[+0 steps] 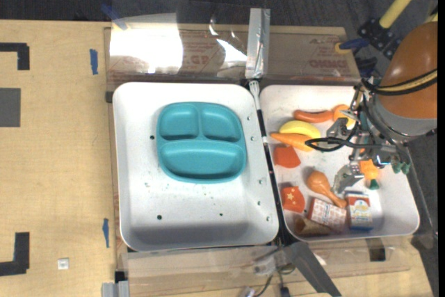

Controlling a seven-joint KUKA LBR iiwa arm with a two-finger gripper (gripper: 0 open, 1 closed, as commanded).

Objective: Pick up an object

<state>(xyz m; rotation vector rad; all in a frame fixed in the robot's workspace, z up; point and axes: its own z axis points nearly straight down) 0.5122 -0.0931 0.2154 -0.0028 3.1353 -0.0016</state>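
Two shallow white bins stand side by side: the left bin and the right bin. One teal divided plate lies in the left. The right has one banana, two carrots, one orange-red block, one red packet, one drumstick-shaped toy and two small cartons.

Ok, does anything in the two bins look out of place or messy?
Mostly tidy. The left bin holds a teal divided plate sitting flat, with small dark specks scattered on the bin floor around it. The right bin is a jumble of toy food lying at all angles.
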